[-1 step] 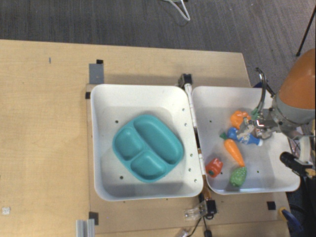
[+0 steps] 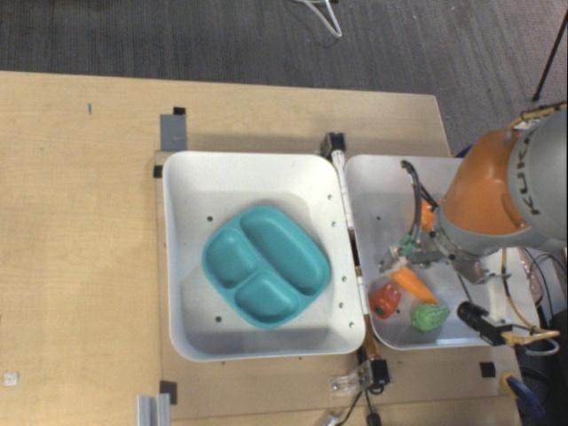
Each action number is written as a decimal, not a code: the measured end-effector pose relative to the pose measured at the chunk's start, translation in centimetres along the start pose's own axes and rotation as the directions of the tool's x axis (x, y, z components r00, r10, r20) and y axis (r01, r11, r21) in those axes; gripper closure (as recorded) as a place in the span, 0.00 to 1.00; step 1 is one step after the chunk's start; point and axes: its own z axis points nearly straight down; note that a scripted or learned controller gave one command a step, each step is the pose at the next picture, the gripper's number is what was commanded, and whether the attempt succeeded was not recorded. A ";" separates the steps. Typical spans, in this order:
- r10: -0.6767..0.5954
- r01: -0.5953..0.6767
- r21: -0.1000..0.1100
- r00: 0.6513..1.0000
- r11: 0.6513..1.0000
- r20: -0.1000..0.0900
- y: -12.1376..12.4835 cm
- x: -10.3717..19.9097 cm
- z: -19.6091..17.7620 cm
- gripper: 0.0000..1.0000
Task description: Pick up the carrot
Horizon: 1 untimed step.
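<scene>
You're looking at the arm [image 2: 497, 185] reaching in from the right, its orange band bulking over the right-hand bin [image 2: 377, 193], with the wrist bent down toward the middle of that bin. The gripper [image 2: 415, 254] sits low in the bin, just above the upper end of the carrot [image 2: 414, 282]; from this slant you cannot tell how it stands, because the metal parts blur into one another. The carrot lies tilted on the bin floor, its length running from upper left to lower right, and nothing shows it lifted. Just to its lower left is a red pepper [image 2: 384, 300], and to its lower right a green vegetable [image 2: 428, 317]. In the left-hand bin [image 2: 186, 238] you'll see a teal divided plate [image 2: 266, 264] lying flat, well apart from the arm.
</scene>
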 end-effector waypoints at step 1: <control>-0.001 0.001 -0.008 1.000 1.000 0.002 0.3 0.0 -1.2 1.00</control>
